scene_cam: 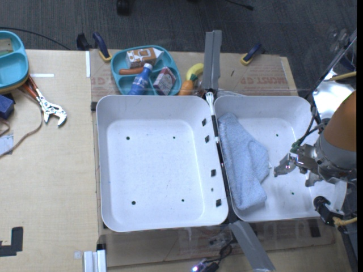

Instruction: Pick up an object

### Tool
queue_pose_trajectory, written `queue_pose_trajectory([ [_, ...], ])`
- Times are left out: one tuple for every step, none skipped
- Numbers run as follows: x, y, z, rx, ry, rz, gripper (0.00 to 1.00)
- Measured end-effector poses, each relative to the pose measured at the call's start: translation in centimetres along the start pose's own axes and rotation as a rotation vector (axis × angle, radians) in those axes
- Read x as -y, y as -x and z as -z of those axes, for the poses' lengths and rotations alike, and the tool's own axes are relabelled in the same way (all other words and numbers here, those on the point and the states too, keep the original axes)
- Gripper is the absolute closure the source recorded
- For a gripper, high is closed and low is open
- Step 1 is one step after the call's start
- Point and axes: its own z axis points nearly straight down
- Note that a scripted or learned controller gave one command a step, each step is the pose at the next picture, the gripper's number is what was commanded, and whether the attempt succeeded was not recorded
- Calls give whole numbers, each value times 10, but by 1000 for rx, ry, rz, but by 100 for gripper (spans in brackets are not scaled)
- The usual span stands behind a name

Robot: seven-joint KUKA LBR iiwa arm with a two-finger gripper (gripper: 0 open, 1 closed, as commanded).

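Towel [243, 160] in right bin [272, 107] — pincer [282, 169] beside

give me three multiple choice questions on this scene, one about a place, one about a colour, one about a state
1. Where does the cloth lie?
A. in the left bin
B. in the right bin
C. on the bench beside the wrench

2. What colour is the divided tray behind the bins?
A. red
B. black
C. teal blue

3. How does the cloth lie?
A. crumpled, along the right bin's left wall
B. hanging over the bin's outer rim
C. rolled up tight, standing on end

Answers:
1 B: it rests on the floor of the right bin.
2 C: its rim and walls are teal blue.
3 A: it lies rumpled, lengthwise beside the left wall.
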Motion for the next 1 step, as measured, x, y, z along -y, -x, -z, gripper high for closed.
queue_pose_trajectory([
  [-8, 20, 37, 0, 0, 62, 0],
])
